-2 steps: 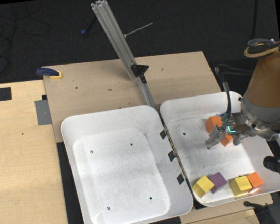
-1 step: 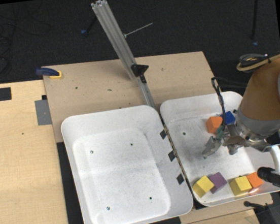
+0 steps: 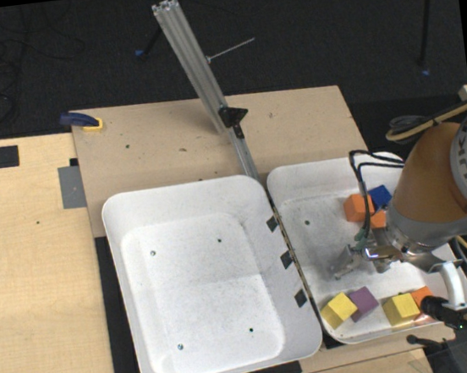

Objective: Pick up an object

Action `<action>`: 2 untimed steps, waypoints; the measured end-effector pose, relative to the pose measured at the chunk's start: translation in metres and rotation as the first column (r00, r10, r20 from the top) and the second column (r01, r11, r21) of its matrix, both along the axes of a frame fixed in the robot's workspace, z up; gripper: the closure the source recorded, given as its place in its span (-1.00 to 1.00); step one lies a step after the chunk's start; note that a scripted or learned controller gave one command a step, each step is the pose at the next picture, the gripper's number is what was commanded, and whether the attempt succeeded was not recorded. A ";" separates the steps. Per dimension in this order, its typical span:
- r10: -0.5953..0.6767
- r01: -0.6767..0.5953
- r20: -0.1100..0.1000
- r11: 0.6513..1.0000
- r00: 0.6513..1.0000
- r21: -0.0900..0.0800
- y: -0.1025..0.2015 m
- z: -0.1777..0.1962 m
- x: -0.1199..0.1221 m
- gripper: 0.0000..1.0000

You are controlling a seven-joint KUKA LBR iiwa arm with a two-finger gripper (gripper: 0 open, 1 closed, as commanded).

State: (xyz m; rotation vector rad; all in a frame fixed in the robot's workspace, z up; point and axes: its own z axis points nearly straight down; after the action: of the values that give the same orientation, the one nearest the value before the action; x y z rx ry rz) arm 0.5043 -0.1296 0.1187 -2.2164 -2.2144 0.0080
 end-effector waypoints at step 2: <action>-0.007 0.007 0.006 1.000 1.000 0.002 -0.001 -0.017 0.000 1.00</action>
State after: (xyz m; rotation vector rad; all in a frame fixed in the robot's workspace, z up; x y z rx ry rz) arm 0.5043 -0.1304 0.1021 -2.2257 -2.2091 -0.0008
